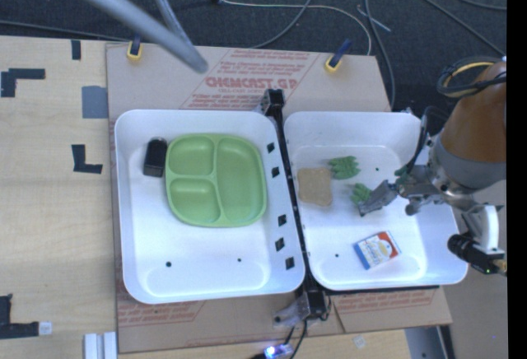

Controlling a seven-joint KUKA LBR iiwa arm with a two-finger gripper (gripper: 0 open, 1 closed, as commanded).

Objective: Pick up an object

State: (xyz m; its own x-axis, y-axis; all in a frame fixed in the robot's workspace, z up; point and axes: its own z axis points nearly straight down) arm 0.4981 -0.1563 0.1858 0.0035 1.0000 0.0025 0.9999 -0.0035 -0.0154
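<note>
My end effector (372, 199) sits low in the right bin (346, 123), reaching in from its right edge, tip down by the green leafy toy (360, 193) near the bin's middle. The dark tip blurs into the toy; I cannot tell whether anything is gripped. That toy looks to be the target. A second green leafy piece (343, 165) lies just beyond it toward the bin's far edge, apart from the first. Both look like soft, light plastic or rubber, lumpy in outline, likely to squash and spring back. I would take hold across the narrow body, not the frilly edges, which may fold and slip out. Beside them, against the dividing wall, is a tan sponge (315, 185): light, compressible, rough, an easy grip across its short sides. Near the bin's front edge lies a small blue and white card packet (376, 249), flat and thin; hard to get under, probably slick, and I would expect it to slide rather than lift. In the left bin (132, 209) a green divided plate (216, 180) sits centre, stiff and smooth, with a small black block (155, 157) touching its left rim. The plate is too wide to grip except at the rim.
</note>
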